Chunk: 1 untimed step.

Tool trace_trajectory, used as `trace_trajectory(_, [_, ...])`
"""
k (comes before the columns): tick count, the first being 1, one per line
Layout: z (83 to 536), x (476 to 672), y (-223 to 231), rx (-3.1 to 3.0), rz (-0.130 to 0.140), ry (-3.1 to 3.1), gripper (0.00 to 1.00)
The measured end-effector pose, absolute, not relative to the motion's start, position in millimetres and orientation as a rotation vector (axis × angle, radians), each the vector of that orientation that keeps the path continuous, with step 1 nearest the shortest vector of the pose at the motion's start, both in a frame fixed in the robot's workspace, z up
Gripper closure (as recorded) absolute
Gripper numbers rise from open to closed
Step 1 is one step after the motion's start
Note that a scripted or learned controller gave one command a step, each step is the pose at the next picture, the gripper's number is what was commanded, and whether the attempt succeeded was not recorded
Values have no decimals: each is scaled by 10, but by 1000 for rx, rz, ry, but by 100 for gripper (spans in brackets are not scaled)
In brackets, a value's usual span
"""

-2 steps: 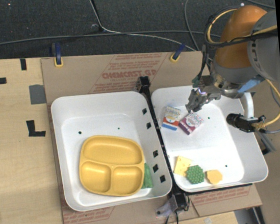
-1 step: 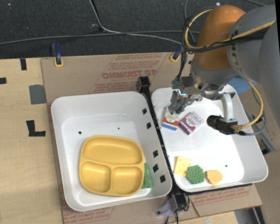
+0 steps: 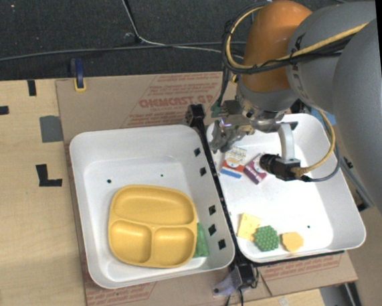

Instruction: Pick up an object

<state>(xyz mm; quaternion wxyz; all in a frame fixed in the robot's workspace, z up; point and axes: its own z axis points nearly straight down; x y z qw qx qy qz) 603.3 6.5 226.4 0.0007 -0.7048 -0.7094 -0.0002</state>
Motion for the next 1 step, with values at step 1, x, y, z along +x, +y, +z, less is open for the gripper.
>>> trace_trajectory(1, [2329, 6120, 661, -2213, -1, -2229, 100])
